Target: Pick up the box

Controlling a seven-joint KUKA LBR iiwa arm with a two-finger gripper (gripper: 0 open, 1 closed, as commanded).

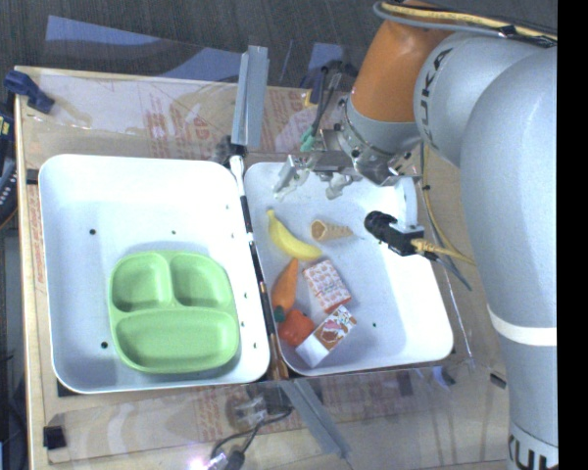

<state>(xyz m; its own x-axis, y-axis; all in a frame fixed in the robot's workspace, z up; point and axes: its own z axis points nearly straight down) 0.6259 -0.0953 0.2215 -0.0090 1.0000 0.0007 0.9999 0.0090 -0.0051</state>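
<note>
A small pink-and-white box point(325, 284) lies flat in the middle of the right bin point(412, 311). A second red-and-white carton point(329, 333) lies near that bin's front wall, beside a red round item point(294, 328). My gripper point(312, 179) hangs over the back of the right bin, well behind the box and apart from it. Its fingers point(286, 177) are spread open with nothing between them.
A banana point(292, 240), a cone point(330, 229) and a carrot point(286, 284) lie in the right bin close to the box. The left bin point(69, 262) holds a green divided plate point(173, 311). A black cable plug point(387, 230) hangs below the wrist.
</note>
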